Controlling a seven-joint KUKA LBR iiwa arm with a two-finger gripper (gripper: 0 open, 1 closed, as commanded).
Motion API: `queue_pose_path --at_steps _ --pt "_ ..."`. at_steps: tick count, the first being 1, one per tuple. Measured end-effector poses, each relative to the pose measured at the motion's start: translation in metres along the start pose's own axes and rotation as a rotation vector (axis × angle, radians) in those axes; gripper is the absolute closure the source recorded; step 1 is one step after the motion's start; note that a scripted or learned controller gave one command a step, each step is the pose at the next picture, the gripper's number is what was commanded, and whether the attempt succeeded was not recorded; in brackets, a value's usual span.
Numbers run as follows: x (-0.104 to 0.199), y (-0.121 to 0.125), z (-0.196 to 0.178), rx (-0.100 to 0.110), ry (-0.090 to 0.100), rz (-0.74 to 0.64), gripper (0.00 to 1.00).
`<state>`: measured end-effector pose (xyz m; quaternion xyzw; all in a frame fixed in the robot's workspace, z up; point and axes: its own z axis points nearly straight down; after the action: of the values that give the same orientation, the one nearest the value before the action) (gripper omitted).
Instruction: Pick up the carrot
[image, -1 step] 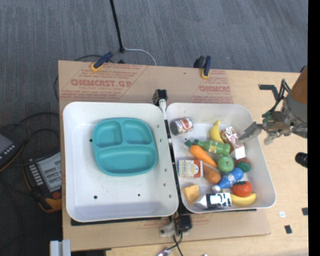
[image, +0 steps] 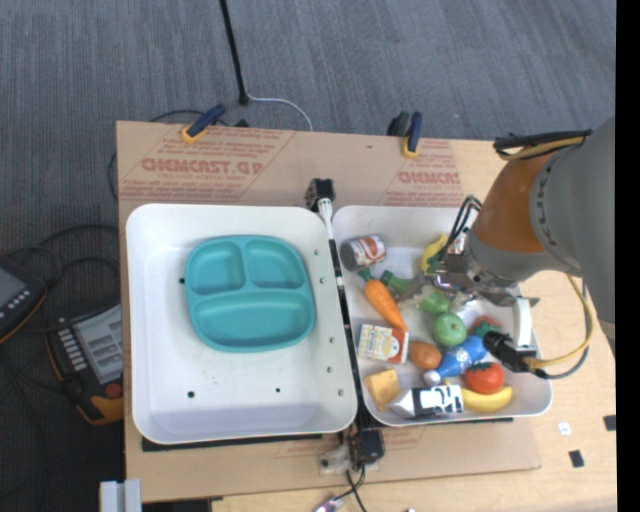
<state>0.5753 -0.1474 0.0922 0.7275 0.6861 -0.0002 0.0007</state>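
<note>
left bin (image: 150, 300): held a teal divided plate (image: 250, 292), sat about mid-bin.
right bin (image: 540, 395): crowded with toy food.
can (image: 362, 250): lay near the right bin's upper left corner.
carrot (image: 383, 303): lay loose in the right bin's left part, just below the can, tip pointing down-right toward a small carton (image: 381, 343); nothing gripped it.
green apple (image: 449, 328): sat mid-bin, right of the carrot.
gripper (image: 440, 283): hung over mid-bin, near the carrot's right; grip state could not be told.
tomato (image: 485, 378), banana (image: 487, 400): lay at lower right.

Orange carrot (image: 383, 302), teal divided plate (image: 249, 292), green apple (image: 449, 328), red tomato (image: 485, 378), yellow banana (image: 487, 400), white bins (image: 150, 330)
</note>
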Motion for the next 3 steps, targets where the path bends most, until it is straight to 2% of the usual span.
queue_pose_path --at_steps 1,2,3 --pt "0.069 0.042 -0.092 0.001 0.0 0.133 0.0" --pt "0.051 0.012 -0.021 -0.021 -0.008 0.016 0.0" --pt "0.051 0.008 -0.019 -0.026 -0.005 0.177 0.0"
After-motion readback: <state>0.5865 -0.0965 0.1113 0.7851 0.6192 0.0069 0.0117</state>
